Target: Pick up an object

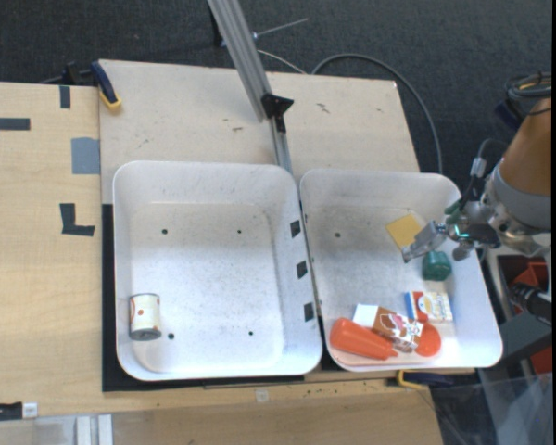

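The grey arm reaches in from the right, its end effector angled down-left.

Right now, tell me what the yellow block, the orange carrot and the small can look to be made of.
Yellow block: likely foam or sponge, matte, with soft edges and no shine. Orange carrot: probably moulded plastic, smooth and evenly coloured, though rubber is possible. Small can: seemingly metal with a paper or printed label, going by its pale wrap and darker end; too small to be sure.
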